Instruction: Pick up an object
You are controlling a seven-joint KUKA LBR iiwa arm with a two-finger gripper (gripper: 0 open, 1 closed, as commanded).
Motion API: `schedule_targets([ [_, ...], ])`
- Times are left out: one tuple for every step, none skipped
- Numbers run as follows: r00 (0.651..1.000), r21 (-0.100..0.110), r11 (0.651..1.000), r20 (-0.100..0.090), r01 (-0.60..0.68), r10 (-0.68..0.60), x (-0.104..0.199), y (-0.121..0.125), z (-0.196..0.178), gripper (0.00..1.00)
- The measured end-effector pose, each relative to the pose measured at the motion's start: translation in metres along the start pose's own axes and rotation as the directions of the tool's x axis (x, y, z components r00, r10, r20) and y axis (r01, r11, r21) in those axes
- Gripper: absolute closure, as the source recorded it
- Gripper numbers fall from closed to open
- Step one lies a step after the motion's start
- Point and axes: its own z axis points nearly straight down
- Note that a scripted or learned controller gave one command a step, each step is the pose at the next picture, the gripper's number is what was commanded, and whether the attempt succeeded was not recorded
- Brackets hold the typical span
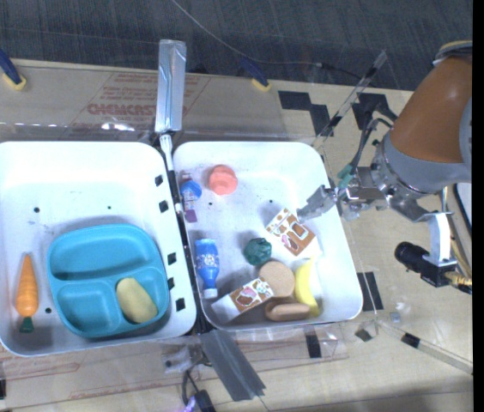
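The right bin [225,154] holds a pink round object [222,179], a small blue bottle [190,192], a blue and white bottle [207,264], a dark green lump [257,251], a printed snack packet [291,233], a second packet [251,296], a tan bun [276,277], a banana [306,283] and a sausage [287,311]. My gripper [316,203] hangs over the bin's right side, just above and right of the printed packet. I see no object in it.
The left bin [19,161] holds a blue divided tray [96,264] with a yellow potato [136,299] in it, and a carrot [26,288] beside it. A grey bar [170,88] stands behind the divider. Cables run behind the right bin.
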Motion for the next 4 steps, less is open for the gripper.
schedule_targets([
  [0.999, 0.009, 0.999, -0.004, 0.045, -0.045, 0.025, -0.014, 0.133, 0.00],
  [0.999, 0.001, 0.999, -0.001, 0.044, -0.044, 0.024, -0.012, 0.129, 0.00],
  [0.999, 0.001, 0.999, -0.001, 0.051, -0.051, 0.024, -0.011, 0.119, 1.00],
  [0.999, 0.001, 0.999, 0.000, 0.051, -0.051, 0.024, -0.011, 0.119, 0.00],
])
